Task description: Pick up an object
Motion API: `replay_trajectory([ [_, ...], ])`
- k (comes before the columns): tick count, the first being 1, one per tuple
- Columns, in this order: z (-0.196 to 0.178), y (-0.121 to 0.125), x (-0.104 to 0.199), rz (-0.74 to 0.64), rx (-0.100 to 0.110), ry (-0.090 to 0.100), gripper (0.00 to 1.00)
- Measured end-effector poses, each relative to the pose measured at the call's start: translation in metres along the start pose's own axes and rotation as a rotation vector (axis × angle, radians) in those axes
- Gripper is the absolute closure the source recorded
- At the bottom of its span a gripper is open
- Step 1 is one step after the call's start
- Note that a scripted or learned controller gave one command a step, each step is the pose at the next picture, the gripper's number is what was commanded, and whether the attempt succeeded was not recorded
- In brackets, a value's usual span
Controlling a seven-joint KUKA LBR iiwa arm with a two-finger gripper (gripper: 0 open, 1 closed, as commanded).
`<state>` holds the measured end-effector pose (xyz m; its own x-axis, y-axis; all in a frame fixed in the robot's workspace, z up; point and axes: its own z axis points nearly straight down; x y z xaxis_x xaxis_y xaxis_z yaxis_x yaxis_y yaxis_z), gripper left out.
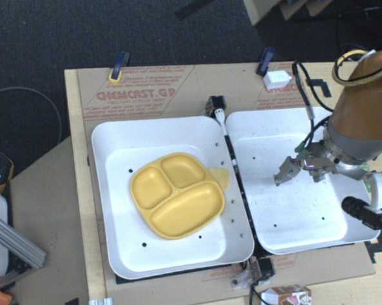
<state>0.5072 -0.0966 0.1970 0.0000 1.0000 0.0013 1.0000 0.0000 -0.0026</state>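
My pincer (289,173) hangs over the right bin (273,237), out above its middle floor, with the grey wrist and the orange band (362,99) of my arm behind it toward the right edge. From this slanted look down I see the pincer's metal tip pointing left toward the divide between the bins, but I cannot tell whether it is released or clenched; nothing shows in its grip.

The thing to pick up, the yellow divided plate (177,194), lies in the left bin (109,186), well apart from my pincer. It rests flat, open side up, near the middle of that bin's floor and a little toward the right wall. It is a rounded, three-compartment plate: two smaller wells sit side by side at the far side, and one long well runs along the near side. Its long axis is turned off square with the bin, running from the left-rear down toward the right-front, so the big well faces the near right corner. A small yellow tab (219,177) shows at the plate's right edge, just beside the bin wall.

The bins stand on a brown board (142,90) printed with red lettering. Two blue clamps (117,68) grip its far edge, and a small white block (277,79) sits near the right one.
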Motion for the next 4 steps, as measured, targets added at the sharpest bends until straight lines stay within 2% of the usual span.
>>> replay_trajectory([
  [1, -0.144, -0.026, 0.063, -0.008, -0.020, 0.001, 0.00],
  [2, -0.329, -0.028, 0.138, -0.007, -0.022, 0.002, 0.00],
  [3, -0.332, -0.030, 0.289, -0.017, -0.005, 0.003, 0.00],
  [4, -0.343, -0.028, 0.281, -0.003, -0.010, 0.001, 1.00],
])
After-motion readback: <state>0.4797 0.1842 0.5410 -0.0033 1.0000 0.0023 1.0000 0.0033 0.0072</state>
